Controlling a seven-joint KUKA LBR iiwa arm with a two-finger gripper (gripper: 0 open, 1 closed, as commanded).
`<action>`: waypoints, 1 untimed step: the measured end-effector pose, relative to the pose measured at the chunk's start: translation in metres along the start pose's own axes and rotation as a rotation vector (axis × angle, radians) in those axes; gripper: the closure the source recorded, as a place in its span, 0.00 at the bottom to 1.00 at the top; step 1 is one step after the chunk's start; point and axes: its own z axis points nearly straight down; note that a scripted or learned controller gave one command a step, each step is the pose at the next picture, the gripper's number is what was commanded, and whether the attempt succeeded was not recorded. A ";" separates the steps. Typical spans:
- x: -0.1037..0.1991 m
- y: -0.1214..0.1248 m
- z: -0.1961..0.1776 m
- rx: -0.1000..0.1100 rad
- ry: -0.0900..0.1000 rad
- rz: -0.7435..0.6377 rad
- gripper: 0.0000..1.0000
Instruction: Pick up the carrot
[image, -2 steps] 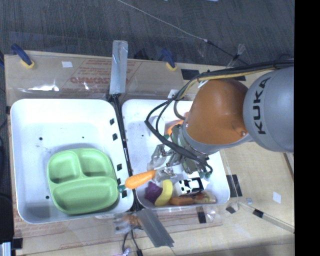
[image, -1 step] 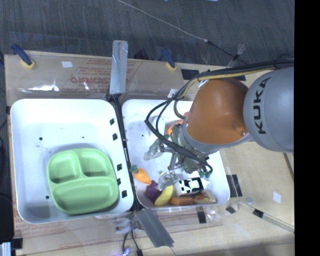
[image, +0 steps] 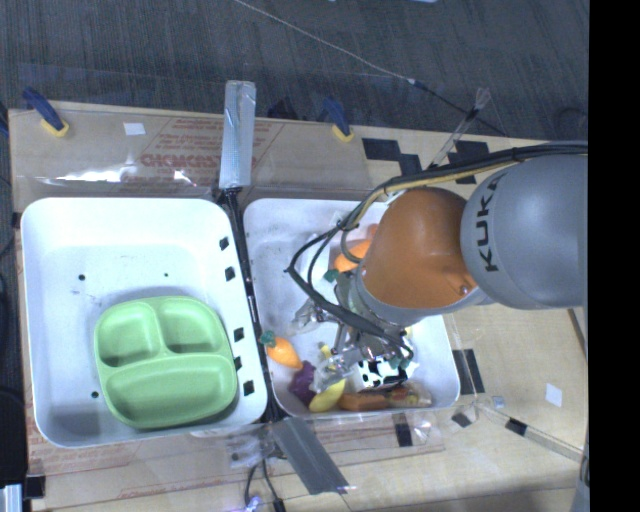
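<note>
The carrot is small and orange with a green top. It lies at the left wall of the right bin, near the front. My gripper hangs low over the front middle of that bin, under the orange wrist band. It is a short way to the right of the carrot and apart from it. Nothing of the carrot is hidden.
Toys crowd the bin's front edge: a purple piece, a yellow piece, a brown sausage and a black-and-white toy. An orange item peeks out behind the wrist. The left bin holds a green divided plate.
</note>
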 end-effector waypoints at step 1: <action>0.008 0.000 0.028 0.004 -0.013 0.082 0.00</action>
